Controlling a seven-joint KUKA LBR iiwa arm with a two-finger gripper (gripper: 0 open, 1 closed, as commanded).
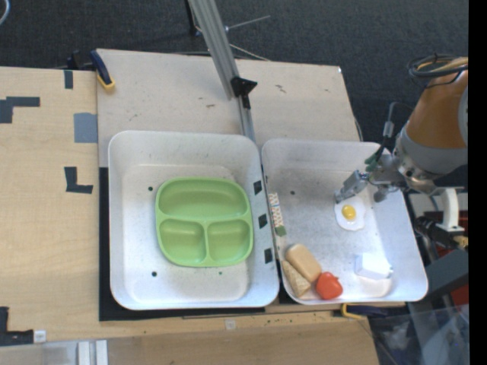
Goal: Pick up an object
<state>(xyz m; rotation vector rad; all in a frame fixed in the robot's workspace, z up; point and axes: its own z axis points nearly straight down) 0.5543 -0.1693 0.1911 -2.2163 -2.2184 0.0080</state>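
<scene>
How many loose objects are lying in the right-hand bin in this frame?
4: a fried egg beneath the gripper, a bread roll and a red tomato at the near edge, and a white piece in the near right corner.

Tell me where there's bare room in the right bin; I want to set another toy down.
The right bin is bare across its upper left, between the bin divider and the gripper above the fried egg. Its near edge is crowded: bread, tomato, white piece.
</scene>
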